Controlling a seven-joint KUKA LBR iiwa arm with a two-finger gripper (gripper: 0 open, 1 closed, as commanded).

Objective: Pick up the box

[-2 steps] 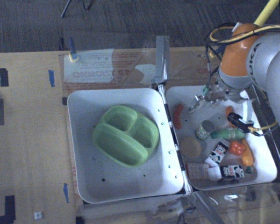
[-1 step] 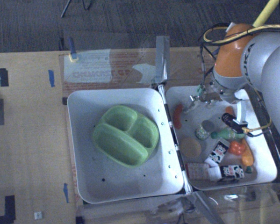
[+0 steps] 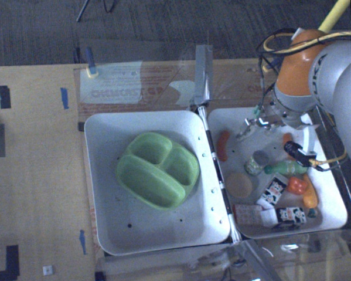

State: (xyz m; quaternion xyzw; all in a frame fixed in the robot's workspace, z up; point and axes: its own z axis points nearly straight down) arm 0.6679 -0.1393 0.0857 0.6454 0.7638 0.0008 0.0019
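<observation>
1. Over the far half of the right bin (image 3: 329, 187), toward its left side, hangs the gripper (image 3: 254, 124); the grey arm (image 3: 336, 78) with its orange band (image 3: 295, 72) comes in across that bin's far right corner
2. Gripper opening: cannot tell from this angle; the gripper stands well apart from every box, all of which lie on the bin floor
3. Box candidates, all in the right bin's near half: black-and-white box (image 3: 276, 190) just on the near side of the bin's centre, tilted; second black-and-white box (image 3: 292, 215) close to the bin's near wall; pale flat box (image 3: 250, 213) toward the bin's near left corner, just beside the second black-and-white box
4. Other contents of the right bin: red sausage-shaped piece (image 3: 222, 145) along its left wall, far half; tan round piece (image 3: 242, 185) by the left wall, about midway; grey round piece (image 3: 260, 159) near the centre; green piece (image 3: 282, 168) just right of centre; orange-red piece (image 3: 296, 185) right of the first black-and-white box, close beside it; orange piece (image 3: 309, 199) toward the near right corner
5. Left bin (image 3: 109, 217) sits against the right bin's left wall; it holds a green divided plate (image 3: 156, 170), lying flat and turned at a slant
</observation>
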